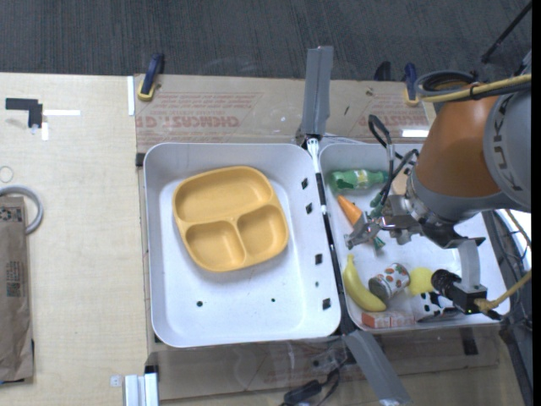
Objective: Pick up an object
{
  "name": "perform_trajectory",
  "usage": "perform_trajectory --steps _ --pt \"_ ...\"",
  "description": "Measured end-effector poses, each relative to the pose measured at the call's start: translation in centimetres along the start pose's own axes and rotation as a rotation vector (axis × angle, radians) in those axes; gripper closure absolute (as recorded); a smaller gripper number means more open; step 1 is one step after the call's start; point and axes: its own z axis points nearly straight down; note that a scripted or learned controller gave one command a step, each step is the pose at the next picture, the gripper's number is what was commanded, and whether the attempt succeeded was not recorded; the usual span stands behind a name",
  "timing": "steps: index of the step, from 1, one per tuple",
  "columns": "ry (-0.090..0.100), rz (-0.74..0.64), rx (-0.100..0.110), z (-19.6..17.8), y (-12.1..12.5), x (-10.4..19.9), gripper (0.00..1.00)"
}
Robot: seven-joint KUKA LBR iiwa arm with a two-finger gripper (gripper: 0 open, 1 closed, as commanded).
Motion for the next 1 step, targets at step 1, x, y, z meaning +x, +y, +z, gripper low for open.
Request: perform_trajectory --steps 1 --pt "-0.001 0.084 0.001 0.04 6.13 -4.04 0.00"
